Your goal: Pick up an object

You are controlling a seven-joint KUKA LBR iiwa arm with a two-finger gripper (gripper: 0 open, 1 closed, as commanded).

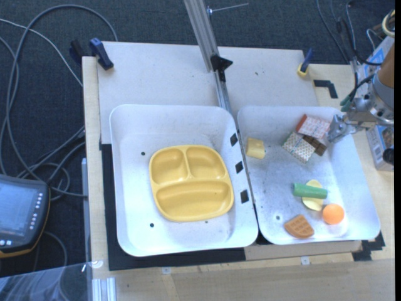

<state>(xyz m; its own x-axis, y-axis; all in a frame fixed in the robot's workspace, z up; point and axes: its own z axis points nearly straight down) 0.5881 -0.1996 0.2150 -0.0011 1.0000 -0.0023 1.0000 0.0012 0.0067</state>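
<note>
Camera view looks down at a slant on a pale surface [163, 74] carrying two shallow white bins side by side. I take the yellow divided plate [190, 182] as the landmark. It lies flat in the middle of the left bin [125, 137], three compartments showing, nothing in any of them.

Right of the plate, across the two rims that meet, is the right bin [366, 199], which holds all the small things. Nearest the plate is a pale yellow block [255, 148], just past the shared rims and level with the plate's top edge. Further right and a little higher sit two patterned boxes touching each other: a light chequered one [298, 147] and a reddish-brown one [313, 128] leaning over it (any print on them is too small to read). Right of the plate's lower half lies a green bar [310, 190] resting across a pale yellow round piece [312, 200]. Below and right of that is an orange ball [333, 214], and a brown waffle-like piece [299, 226] lies near the bin's front rim.

The gripper [339, 130] is far right of the plate, at the right bin's upper right part, just beside the reddish-brown box. Whether its fingers are spread or pressed together I cannot tell; nothing is seen between them.

Left of the plate, off the surface, a handheld screen device [19, 215] lies among grey cables.
</note>
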